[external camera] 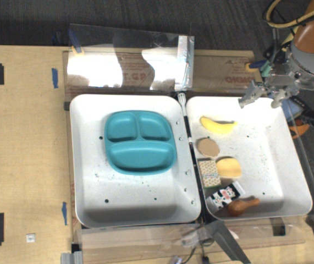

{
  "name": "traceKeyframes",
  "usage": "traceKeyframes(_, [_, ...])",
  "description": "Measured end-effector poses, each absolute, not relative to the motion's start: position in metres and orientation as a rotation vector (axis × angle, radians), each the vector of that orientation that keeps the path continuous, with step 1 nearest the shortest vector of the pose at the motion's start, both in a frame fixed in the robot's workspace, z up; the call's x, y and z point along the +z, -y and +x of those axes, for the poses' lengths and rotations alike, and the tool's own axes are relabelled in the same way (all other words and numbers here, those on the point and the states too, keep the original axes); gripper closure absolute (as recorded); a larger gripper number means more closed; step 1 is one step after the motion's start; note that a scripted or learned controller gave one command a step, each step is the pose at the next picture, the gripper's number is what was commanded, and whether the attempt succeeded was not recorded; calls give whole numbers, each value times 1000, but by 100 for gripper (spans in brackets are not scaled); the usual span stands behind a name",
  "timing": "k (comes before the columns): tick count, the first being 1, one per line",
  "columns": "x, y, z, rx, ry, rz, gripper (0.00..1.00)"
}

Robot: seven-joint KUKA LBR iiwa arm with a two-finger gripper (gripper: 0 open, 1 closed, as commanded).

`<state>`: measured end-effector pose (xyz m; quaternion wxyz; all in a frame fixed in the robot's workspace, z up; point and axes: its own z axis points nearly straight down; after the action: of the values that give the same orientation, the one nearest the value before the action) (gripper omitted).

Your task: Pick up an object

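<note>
1. Dark carpet lies beyond the far edge of the desk [19, 147], which carries two white bins side by side: the left bin [91, 191] holds a teal divided plate [140, 142], and the right bin [277, 164] holds the small items.
2. Along the right bin's left wall lie a banana [218, 125], a brown disc [207, 147], a yellow piece [229, 168], a patterned block [209, 173], a black-and-white piece [224, 194] and a brown item [243, 204].
3. At the right bin's far right corner hangs the gripper [261, 95]; whether it is open I cannot tell, and nothing shows in it.
4. Nearest of the items is the banana, left of the gripper and slightly nearer, long axis running left-right.
</note>
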<state>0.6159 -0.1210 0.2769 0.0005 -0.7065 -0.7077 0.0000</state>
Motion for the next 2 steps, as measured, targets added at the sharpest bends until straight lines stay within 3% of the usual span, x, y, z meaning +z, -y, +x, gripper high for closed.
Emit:
traceKeyframes(1, [180,49,619,6,2366,-2055,0])
traceKeyframes(2, [88,120,623,-6,2301,-2149,0])
